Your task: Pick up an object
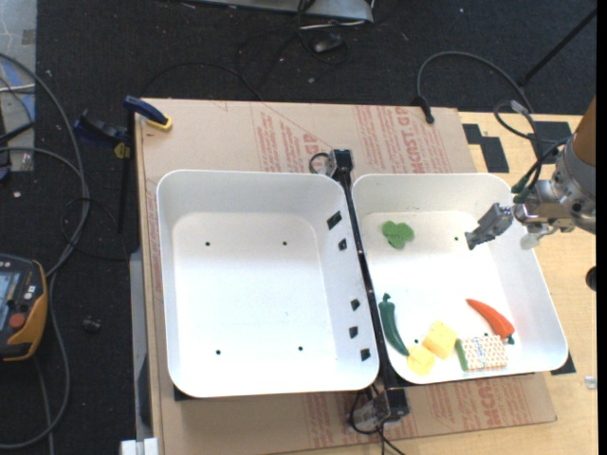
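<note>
Two white bins (251, 192). Toys: 1 green leaf (397, 234), 1 green pepper (392, 323), 1 red pepper (490, 317), 1 yellow block (432, 346), 1 patterned box (484, 353).

Red printed lettering on brown cardboard sheet (398, 131) under white bins, seen upside down and partly covered; wording not legible.

Green pepper (393, 323), yellow blocks (432, 347), red chilli (490, 317) in right bin (446, 192)

Arm (580, 173) cut off by right edge; pincer (490, 226) blurred.
</note>
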Controlling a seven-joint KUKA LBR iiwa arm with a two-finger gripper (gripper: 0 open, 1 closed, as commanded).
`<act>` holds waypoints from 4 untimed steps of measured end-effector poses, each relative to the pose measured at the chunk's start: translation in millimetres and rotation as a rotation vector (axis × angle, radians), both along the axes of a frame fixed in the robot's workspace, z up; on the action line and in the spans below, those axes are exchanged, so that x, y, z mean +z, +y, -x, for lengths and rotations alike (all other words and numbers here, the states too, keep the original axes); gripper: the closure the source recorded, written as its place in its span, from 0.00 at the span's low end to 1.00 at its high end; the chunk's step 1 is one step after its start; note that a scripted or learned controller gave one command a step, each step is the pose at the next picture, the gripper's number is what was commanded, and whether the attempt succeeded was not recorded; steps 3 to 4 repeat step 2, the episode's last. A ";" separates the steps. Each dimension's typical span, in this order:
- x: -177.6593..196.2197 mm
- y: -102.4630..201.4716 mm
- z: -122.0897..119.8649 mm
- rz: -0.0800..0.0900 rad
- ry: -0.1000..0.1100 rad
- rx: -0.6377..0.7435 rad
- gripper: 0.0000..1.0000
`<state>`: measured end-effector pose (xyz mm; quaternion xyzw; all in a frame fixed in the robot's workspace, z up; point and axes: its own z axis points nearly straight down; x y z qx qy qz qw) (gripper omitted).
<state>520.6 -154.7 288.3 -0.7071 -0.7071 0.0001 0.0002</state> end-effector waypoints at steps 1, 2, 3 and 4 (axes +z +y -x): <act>10.2 0.1 -0.2 0.000 0.000 0.000 1.00; -17.1 72.7 23.9 -0.001 0.003 0.005 1.00; -17.1 72.7 23.9 -0.001 0.003 0.005 1.00; -17.1 72.7 23.9 -0.001 0.003 0.005 1.00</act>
